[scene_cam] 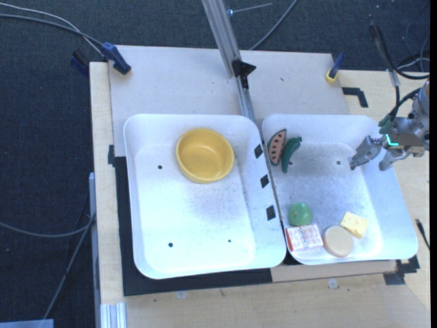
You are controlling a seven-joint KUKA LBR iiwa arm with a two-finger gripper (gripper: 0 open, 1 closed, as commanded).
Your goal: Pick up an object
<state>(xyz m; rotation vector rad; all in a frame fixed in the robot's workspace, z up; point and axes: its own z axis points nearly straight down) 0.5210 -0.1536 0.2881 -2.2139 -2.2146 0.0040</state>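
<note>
My gripper (374, 158) hangs over the right edge of the right bin (321, 130), its two fingers spread apart with nothing between them. In that bin lie a watermelon slice (276, 145) and a green pepper (291, 150) near the back left. At the front sit a green round fruit (299, 214), a red-and-white packet (304, 238), a beige round disc (337, 241) and a yellow cheese wedge (354, 224). A yellow bowl (204, 155) stands upright in the back of the left bin (198, 251).
A metal pole (222, 26) slants across the back of the bench toward the divide between the bins. Blue clamps (116, 57) and a yellow clamp (332, 74) sit at the bench's back corners. Cables run over the dark floor.
</note>
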